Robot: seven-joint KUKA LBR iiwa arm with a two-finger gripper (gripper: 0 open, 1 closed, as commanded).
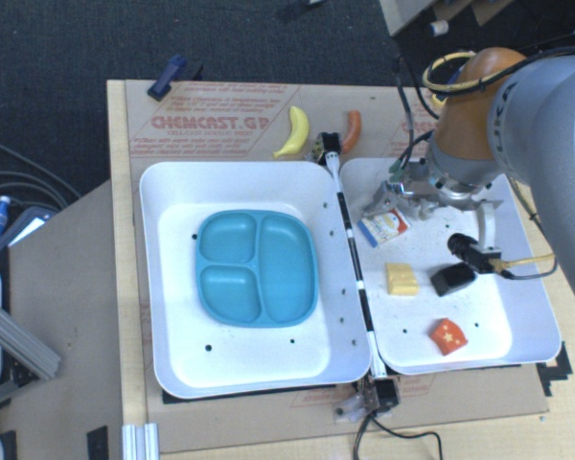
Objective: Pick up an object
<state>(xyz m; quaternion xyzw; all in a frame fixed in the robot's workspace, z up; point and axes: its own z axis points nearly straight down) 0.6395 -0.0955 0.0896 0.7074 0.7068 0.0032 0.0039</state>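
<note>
Robot lab, bench (220, 113), loose cables (29, 175), two bins (163, 199)

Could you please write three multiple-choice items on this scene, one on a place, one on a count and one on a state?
1. Where does the blue divided plate lie?
A. in the left bin
B. in the right bin
C. on the bench behind the bins

2. How many compartments does the plate have?
A. two
B. three
C. five

3. How does the banana lie?
A. in the plate
B. between the fingers of the gripper
C. on the bench behind the bins

Answers: 1 A, the plate sits in the middle of the left bin. 2 B, its ridges mark off three sections. 3 C, the banana rests on the board beyond the bins' rims.
</note>
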